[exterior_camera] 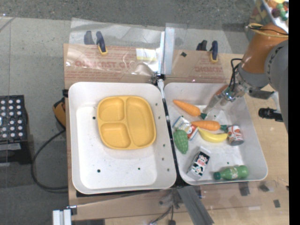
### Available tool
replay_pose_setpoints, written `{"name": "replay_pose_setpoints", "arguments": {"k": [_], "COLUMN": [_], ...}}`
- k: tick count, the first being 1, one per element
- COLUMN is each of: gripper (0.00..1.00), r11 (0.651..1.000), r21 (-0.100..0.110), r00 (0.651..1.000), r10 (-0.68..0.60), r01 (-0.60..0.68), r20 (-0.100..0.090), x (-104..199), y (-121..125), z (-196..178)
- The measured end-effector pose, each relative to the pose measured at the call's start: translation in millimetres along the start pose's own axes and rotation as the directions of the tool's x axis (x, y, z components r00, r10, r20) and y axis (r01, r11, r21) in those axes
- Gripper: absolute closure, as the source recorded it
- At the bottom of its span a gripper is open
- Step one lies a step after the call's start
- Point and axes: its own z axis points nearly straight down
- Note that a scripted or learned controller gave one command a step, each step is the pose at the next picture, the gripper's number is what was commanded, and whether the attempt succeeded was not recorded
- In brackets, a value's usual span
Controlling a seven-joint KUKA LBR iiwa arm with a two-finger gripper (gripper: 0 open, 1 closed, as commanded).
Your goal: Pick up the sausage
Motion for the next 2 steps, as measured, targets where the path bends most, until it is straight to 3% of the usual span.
{"name": "replay_pose_setpoints", "arguments": {"k": [1,2], "gripper": [0.0,0.0], "r11": [0.997,0.967], "r21": [-0.003,-0.008], "r00": [0.997,0.967], "r10": [-0.071,-0.254], "r01": [0.071,0.254], "r20": [0.005,0.012], "x": [0.8,0.0], "y": [1.1,2.9], "z": [-4.3,-17.8]}}
